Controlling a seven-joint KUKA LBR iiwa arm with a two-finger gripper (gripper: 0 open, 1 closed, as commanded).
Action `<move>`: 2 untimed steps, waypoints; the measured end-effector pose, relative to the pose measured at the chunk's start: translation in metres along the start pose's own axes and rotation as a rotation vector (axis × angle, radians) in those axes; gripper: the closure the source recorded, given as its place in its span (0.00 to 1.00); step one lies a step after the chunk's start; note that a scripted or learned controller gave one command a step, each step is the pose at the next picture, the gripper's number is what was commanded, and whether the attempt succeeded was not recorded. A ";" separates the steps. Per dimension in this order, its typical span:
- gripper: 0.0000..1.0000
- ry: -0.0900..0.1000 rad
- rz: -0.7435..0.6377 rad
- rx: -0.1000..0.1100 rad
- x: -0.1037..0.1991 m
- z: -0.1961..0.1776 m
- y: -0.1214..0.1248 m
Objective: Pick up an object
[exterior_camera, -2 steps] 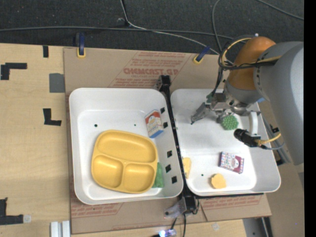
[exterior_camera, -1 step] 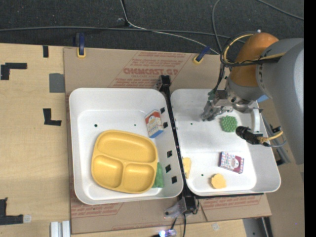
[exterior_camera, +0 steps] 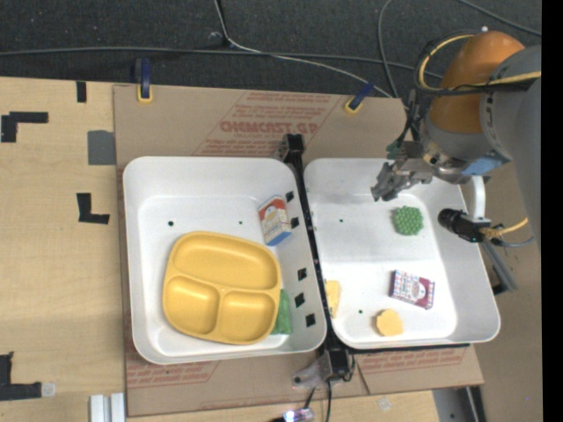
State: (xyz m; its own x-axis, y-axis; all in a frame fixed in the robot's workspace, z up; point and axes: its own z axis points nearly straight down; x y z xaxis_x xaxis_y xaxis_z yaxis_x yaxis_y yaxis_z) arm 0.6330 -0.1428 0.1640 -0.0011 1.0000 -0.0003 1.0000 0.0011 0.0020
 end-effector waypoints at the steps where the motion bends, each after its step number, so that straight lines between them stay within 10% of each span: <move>1: 1.00 0.000 0.000 0.001 0.002 -0.044 -0.006; 2: 1.00 0.000 0.000 -0.001 0.005 -0.089 -0.012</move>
State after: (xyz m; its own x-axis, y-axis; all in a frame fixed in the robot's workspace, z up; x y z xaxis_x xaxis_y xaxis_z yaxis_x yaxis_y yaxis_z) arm 0.6204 -0.1376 0.2534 -0.0015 1.0000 -0.0006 1.0000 0.0015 0.0026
